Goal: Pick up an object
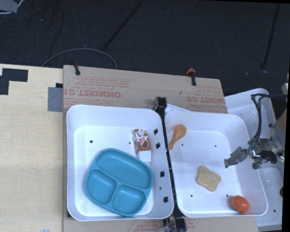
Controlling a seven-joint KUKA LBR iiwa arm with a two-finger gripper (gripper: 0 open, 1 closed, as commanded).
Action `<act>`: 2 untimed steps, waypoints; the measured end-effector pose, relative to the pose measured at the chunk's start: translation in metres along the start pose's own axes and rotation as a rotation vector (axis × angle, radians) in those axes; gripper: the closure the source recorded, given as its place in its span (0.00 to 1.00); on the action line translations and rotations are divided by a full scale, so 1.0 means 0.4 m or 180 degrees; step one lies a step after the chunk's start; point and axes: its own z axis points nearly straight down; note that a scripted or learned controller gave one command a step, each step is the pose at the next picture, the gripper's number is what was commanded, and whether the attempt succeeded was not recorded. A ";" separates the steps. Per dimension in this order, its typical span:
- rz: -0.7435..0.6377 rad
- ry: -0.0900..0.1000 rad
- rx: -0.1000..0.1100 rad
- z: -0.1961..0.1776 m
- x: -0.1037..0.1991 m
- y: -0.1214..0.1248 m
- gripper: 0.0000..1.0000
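Observation:
My gripper [244,161] hangs over the right edge of the right bin [222,126], its two dark fingers spread open with nothing between them. To its lower left a tan slice of bread [208,178] lies on the bin floor. An orange-red ball [240,204] rests in the bin's near right corner, below the gripper. A tan drumstick-shaped piece [177,134] leans by the divider at the bin's far left.
The left bin [81,134] holds a blue divided plate [118,181] and a small red, white and brown packet [142,143]. A black divider clamp [163,157] runs between the bins. Cables and the arm's wrist [269,144] crowd the right side.

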 end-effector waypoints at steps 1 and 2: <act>-0.0008 -0.0007 -0.0033 -0.013 0.000 0.005 0.00; -0.0007 -0.0004 -0.0026 0.093 -0.003 0.005 0.00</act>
